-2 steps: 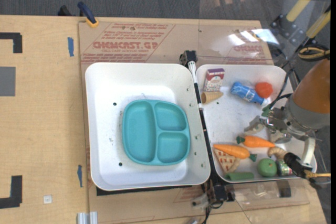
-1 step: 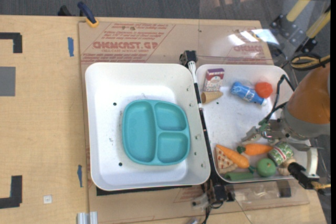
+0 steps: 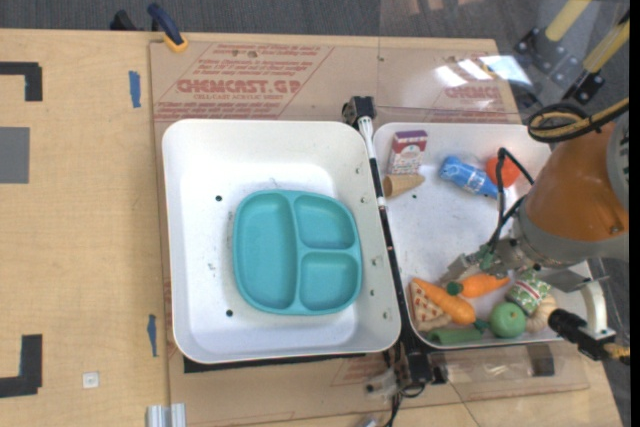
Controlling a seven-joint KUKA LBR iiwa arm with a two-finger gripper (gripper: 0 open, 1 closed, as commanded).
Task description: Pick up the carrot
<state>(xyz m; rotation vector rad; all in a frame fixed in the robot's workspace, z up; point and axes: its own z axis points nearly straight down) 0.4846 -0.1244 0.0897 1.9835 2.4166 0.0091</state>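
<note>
The carrot (image 3: 483,284), orange with a small green top at its left end, lies in the right bin (image 3: 430,215) near the front among other toy food. My gripper (image 3: 492,262) hangs just above and behind it, under the arm's orange band. Its fingers look spread, one grey finger (image 3: 466,265) reaching left of the carrot. Nothing sits between them, and the carrot rests on the bin floor.
Crowding the carrot are a pizza slice (image 3: 428,307), an orange piece (image 3: 452,305), a green apple (image 3: 507,319) and a small can (image 3: 531,294). A blue bottle (image 3: 466,175), a carton (image 3: 408,153) and a wedge (image 3: 403,183) lie at the back. The left bin holds a teal divided plate (image 3: 297,252).
</note>
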